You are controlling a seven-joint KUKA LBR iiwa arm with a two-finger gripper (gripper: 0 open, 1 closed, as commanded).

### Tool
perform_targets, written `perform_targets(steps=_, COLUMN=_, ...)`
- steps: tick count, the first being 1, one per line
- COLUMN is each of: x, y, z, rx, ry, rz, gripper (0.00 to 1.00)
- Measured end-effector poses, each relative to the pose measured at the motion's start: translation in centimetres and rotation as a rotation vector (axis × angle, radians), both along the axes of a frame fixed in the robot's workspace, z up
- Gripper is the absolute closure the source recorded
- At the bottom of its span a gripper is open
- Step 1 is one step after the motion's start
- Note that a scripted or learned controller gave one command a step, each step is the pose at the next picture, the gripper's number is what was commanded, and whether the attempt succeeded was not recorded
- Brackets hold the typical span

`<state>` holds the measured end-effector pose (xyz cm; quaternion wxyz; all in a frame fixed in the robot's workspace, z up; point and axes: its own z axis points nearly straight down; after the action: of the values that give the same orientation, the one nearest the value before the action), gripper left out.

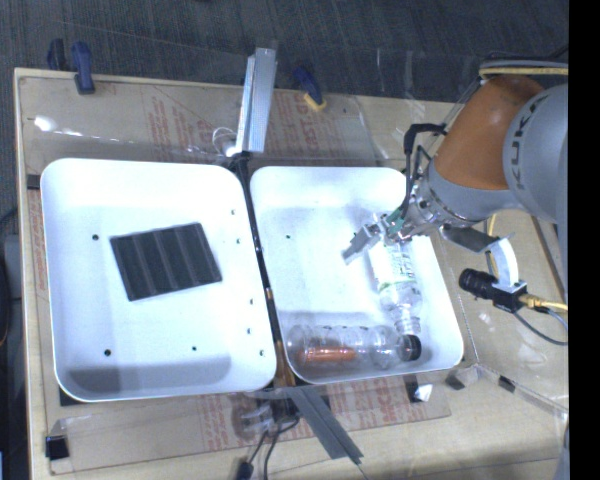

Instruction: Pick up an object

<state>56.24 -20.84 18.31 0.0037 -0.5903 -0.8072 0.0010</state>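
In the right bin [310, 193], a clear plastic bottle [397, 286] with a white label lies along the right wall, its dark cap toward the front. A second clear bottle [340, 348] with copper-coloured contents lies along the front wall. My gripper [361, 242] hangs over the middle of this bin, just left of the labelled bottle's far end. Nothing shows in its grasp. In the left bin [70, 198], a black ribbed rectangular pad [166, 260] lies flat near the middle.
The arm comes in over the right bin's far right corner. A metal bar [256, 98] stands at the back between the bins. Blue clamps [80, 65] grip the bench's far edge.
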Motion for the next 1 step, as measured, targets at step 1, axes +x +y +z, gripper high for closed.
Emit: perform_targets(steps=1, x=0.85, y=-0.01, z=-0.48, rx=-0.003, ry=-0.008, rz=0.029, gripper=0.0)
